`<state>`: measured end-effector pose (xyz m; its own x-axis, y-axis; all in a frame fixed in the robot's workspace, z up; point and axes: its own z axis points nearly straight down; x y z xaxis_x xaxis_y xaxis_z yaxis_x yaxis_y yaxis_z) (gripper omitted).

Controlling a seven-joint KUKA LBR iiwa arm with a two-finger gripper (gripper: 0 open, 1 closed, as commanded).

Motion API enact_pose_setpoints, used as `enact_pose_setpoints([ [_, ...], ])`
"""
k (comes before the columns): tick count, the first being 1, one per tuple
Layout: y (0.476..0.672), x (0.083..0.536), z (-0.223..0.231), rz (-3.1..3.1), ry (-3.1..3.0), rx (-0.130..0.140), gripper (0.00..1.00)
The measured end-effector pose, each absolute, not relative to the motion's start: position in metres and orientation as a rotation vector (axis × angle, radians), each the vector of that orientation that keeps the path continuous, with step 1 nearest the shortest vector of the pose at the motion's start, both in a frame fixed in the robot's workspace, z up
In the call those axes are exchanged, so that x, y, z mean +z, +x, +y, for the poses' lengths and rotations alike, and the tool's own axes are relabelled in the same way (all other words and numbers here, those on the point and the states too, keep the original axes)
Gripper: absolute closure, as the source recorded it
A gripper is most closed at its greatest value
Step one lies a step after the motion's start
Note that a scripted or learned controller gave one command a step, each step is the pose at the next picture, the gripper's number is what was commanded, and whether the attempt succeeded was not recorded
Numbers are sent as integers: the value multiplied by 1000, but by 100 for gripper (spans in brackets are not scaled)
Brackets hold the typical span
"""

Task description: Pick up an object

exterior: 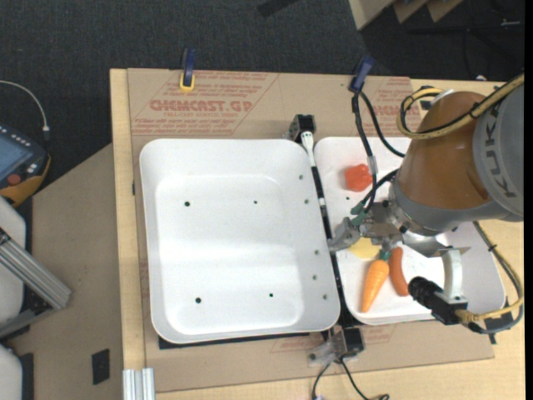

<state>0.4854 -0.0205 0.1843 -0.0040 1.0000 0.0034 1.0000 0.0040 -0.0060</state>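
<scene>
In the right bin lie a small red block, a pale yellow piece, an orange carrot and a red-orange sausage-shaped piece. My gripper hangs low over the bin's left part, right above the yellow piece, with the carrot just below it in the view. The arm's orange band and wrist hide much of the bin behind it. The fingertips are too small and dark to read.
The left bin is white with a few small dark holes. A black divider bar runs between the bins. Cables loop along the right bin's far edge and by its near right corner.
</scene>
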Motion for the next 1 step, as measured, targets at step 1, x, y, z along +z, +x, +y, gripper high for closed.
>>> enact_pose_setpoints([
  [1,479,203,-23,-2222,-2224,-2,0],
])
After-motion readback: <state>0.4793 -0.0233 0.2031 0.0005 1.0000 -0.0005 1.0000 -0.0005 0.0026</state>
